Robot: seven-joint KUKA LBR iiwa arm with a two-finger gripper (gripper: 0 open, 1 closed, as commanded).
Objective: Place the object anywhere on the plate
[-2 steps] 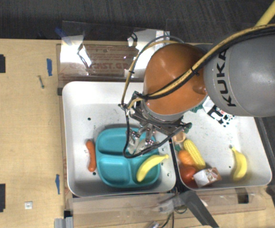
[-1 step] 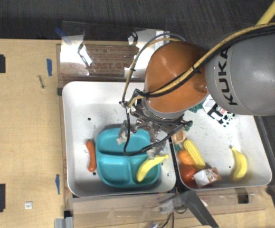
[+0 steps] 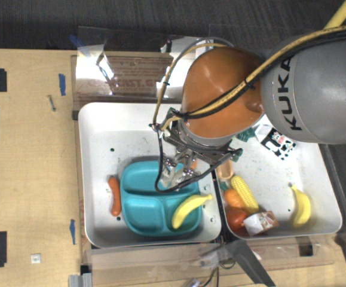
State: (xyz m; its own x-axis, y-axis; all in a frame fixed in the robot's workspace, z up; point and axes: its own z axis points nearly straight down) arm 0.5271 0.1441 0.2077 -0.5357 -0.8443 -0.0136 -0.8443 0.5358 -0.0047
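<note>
Two white bins, left bin (image 3: 95,160) and right bin (image 3: 325,214), side by side on bench (image 3: 23,160).

Gripper (image 3: 177,171) fingers small, blurred against teal plate (image 3: 141,205); spread unclear. Arm's orange band (image 3: 220,91) hides right bin's (image 3: 325,220) upper-left part and left bin's (image 3: 95,160) top-right corner. Black-and-white printed item (image 3: 278,143) partly under arm, unidentifiable. Orange fruit (image 3: 234,200) half hidden behind corn cob (image 3: 244,192). Grey arm cut by right edge.

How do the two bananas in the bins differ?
The left banana lies on the teal plate in the left bin, slanting; the right banana lies on the right bin's bare floor, running more up-down in the picture. Both are yellow and curved.
</note>
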